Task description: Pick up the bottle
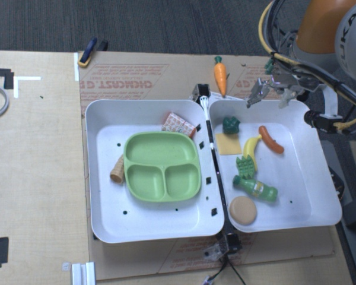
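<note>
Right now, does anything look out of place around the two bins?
Yes: the toy carrot lies outside the bins, on the cardboard behind them. The green bottle lies on its side in the right bin, beside the bun.

bench (35, 177), two white bins (101, 177), carrot (219, 75)

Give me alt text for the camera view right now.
A green bottle lies flat in the right bin among toy food, untouched. The gripper hangs over that bin's far rim, holding nothing. The left bin holds a green divided plate.
</note>
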You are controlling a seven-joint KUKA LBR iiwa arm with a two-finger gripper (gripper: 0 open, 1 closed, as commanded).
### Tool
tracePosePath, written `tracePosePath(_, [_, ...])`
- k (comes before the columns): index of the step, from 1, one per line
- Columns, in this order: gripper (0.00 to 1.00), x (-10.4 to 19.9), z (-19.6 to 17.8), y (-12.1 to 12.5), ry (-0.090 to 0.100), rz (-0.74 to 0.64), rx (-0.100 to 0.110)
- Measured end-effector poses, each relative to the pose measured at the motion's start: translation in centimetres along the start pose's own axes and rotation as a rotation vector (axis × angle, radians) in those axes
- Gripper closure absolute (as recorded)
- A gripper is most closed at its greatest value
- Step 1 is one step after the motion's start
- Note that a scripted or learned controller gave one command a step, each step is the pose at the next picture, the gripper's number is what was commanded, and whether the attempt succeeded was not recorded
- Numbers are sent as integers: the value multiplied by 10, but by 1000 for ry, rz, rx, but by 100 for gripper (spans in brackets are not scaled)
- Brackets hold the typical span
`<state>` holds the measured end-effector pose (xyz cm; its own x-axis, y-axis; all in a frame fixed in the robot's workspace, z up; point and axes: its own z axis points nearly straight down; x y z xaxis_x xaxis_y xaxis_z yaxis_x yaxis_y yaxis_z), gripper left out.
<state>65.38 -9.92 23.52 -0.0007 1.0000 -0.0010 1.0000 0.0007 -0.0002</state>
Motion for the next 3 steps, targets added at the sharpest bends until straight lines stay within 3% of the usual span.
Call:
tracePosePath(1, [100, 0, -10, 0, -1, -2, -1])
tracePosePath(2, [100, 4, -22, -85, 1, 169, 2])
tracePosePath(3, [100, -38, -47, -152, 0, 263, 2])
